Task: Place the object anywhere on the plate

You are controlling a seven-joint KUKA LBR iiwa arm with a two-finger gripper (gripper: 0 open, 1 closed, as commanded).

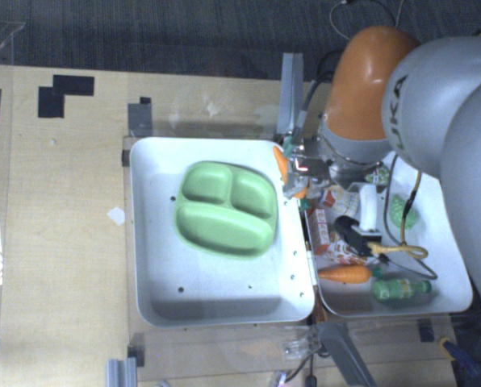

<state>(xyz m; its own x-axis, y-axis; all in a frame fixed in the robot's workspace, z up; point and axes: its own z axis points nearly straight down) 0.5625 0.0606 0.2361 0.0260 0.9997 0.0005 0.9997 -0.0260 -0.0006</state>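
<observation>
A green divided plate (226,209) lies in the left white bin (156,289), a little left of its middle. My gripper (295,176) hangs over the seam between the two bins, just right of the plate's upper right corner. A small orange carrot-like piece (281,162) sticks out to the upper left of the gripper tip, and more orange shows below it, so the gripper looks shut on this piece. The arm's grey body and orange band cover the top of the right bin.
The right bin (454,289) holds an orange carrot (344,275) at its front, a green bottle (400,289) beside it, a printed packet (324,226) and a green item (398,210). A grey post (289,87) stands behind the bins.
</observation>
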